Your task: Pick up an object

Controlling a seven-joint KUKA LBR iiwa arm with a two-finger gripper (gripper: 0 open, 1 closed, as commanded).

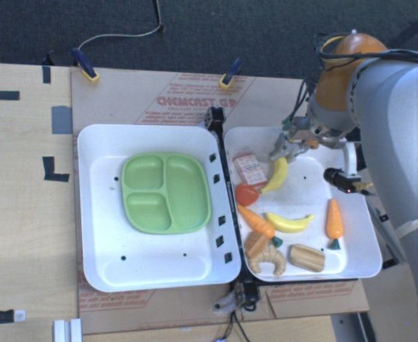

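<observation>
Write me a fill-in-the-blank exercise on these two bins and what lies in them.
1. The green divided plate lies in the ____ bin.
2. Its compartments number ____.
3. The claw is at the upper end of a yellow ____ in the right bin.
4. The lone carrot near the right wall is coloured ____.

Missing words: left; three; banana; orange

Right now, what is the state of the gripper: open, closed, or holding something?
Gripper: closed on the upper end of a banana, which hangs from it over the right bin.
</observation>
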